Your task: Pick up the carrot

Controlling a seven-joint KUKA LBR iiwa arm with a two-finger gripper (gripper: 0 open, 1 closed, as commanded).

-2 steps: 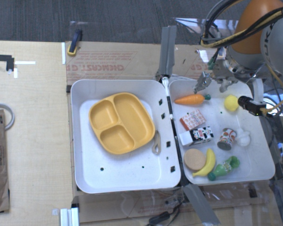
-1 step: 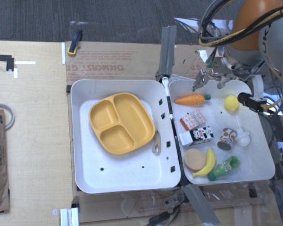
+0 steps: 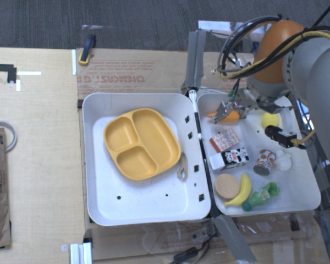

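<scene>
The orange carrot lies at the back left of the right bin, near the divider. My gripper is low over it, reaching in from the right under the orange wrist band. Its dark fingers straddle the carrot's middle and look shut on it, with orange showing on both sides. The carrot seems to still rest on the bin floor.
The right bin also holds a yellow lemon, a red-and-white packet, a small milk carton, a can, a round cookie, a banana and a green toy. A yellow divided plate lies in the left bin.
</scene>
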